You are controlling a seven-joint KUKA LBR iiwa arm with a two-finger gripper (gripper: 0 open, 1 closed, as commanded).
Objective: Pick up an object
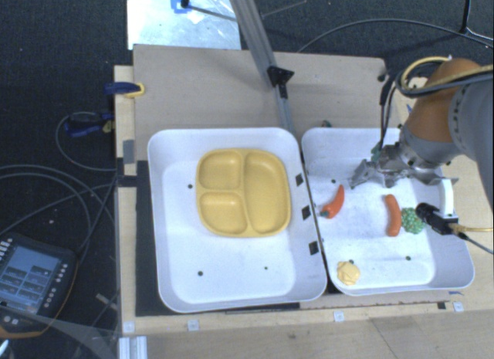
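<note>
Above right bin (463,272) (unlabelled): claw (369,174).

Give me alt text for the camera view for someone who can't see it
The arm's hand hovers over the right bin, which holds two orange sausage-like toys, a green toy and a pale yellow toy. The left bin holds a yellow divided plate.

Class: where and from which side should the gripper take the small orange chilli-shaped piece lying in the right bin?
Grip the small orange chilli-shaped piece across its narrow middle, coming straight down from above. It lies flat and slanted, with bare right bin floor on both long sides.
</note>
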